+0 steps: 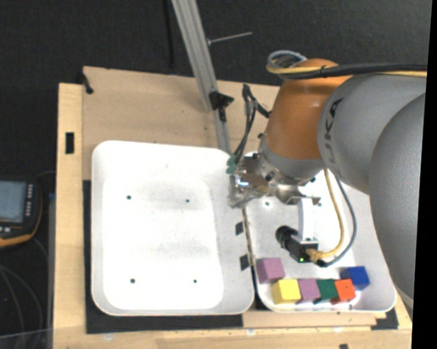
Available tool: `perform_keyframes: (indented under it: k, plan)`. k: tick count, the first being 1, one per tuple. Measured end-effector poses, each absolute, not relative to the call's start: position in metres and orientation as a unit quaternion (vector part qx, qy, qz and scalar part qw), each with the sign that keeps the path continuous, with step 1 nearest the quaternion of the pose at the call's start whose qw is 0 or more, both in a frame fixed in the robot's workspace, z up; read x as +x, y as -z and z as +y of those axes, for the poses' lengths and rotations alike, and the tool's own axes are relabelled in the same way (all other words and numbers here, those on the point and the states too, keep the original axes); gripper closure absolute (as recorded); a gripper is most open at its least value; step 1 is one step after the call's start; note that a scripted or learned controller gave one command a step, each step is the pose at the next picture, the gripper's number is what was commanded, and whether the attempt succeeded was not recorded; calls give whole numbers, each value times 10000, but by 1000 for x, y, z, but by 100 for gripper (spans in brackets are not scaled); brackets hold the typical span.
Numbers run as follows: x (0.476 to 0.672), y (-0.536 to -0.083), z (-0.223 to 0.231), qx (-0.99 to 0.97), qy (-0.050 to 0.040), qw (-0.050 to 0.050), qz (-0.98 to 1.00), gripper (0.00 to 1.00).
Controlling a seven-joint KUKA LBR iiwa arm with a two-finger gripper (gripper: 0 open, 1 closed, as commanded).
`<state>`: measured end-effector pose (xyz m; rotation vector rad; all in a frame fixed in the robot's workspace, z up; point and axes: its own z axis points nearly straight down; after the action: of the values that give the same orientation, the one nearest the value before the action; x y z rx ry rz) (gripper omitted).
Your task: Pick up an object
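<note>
Several small blocks lie along the front of the right bin point(377, 301): a purple one point(270, 268), a yellow one point(287, 290), a second purple one point(309, 289), a green one point(325, 289), an orange one point(343, 290) and a blue one point(356, 276). My gripper point(241, 188) hangs over the right bin's back left, close to the wall shared with the left bin. It is well behind the blocks and touches none of them. The arm's orange band and grey body cover most of the right bin.
The left white bin point(156, 225) takes up the left half of the wooden bench point(134, 106). A slanted metal rail point(200, 58) runs from the top down to the bins' back edge. A small screen device point(6, 209) sits off the bench at far left.
</note>
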<state>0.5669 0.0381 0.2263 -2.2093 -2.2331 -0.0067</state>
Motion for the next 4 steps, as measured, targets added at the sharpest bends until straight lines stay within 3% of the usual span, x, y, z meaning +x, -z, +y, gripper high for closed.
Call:
perform_keyframes:
  k: [1, 2, 4]
  plan:
    - [569, -195, 99, -7043, -10, 18, -7099, 100]
    - [570, -196, 96, -7069, -3, 6, -7073, 0]
    - [570, -196, 96, -7076, 0, 6, -7067, 0]
